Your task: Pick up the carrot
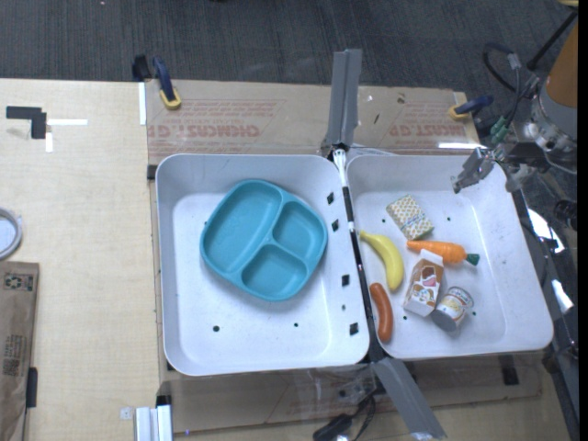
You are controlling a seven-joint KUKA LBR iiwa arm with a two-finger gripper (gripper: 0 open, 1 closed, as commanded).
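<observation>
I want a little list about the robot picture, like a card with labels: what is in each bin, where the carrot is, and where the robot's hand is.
left bin: a blue plate with three compartments
right bin: carrot, banana, sausage, cracker packet, small carton, tin can
carrot: lying flat near the middle of the right bin, green end pointing right, just above the carton
gripper: over the right bin's far right corner, apart from the carrot
carrot picked up: not yet
</observation>
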